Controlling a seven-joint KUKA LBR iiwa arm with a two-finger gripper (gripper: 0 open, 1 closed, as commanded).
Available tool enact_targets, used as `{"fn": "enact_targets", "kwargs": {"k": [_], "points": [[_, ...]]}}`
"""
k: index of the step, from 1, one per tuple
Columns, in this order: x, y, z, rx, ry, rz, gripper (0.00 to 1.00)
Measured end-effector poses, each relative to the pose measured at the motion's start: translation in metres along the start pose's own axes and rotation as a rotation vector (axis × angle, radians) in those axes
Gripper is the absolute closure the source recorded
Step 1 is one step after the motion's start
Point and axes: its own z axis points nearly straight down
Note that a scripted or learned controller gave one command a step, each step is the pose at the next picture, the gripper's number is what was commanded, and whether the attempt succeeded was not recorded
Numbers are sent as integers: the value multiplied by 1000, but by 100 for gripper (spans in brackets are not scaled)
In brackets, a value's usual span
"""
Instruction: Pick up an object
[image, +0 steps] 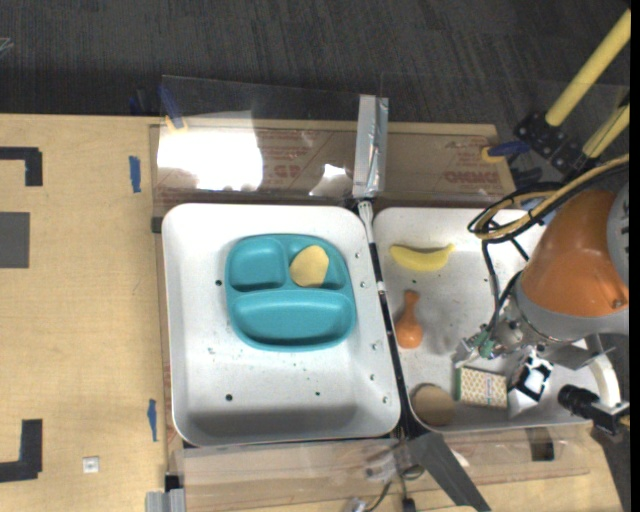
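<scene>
- Objects for picking lie in the right bin (460, 225), all to the left of the hand (492, 362) in the camera view: a small patterned box (481, 386) just below and touching or nearly touching it, a round brown piece (433, 403) further left at the bin's near corner, an orange pear-shaped toy (409, 322) well left, and a yellow banana (420, 257) up and to the left.
- Hand sits low in the right bin, under the arm's orange band (572, 270) — whether it is spread or pressed together, I cannot tell; nothing is seen pinched in it.
- Left bin (200, 390), far to the hand's left, holds a teal divided tray (285, 318) with a yellow round item (309, 266) in its upper right compartment.
- Both bins rest on the tan counter (70, 330) — side by side, touching.
</scene>
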Motion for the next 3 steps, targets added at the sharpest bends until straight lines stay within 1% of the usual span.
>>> {"fn": "enact_targets", "kwargs": {"k": [1,2,3], "points": [[34,13,-101,-3,-1,-391,100],[34,13,-100,-1,0,-390,0],[-20,-10,8,8,5,89,0]]}}
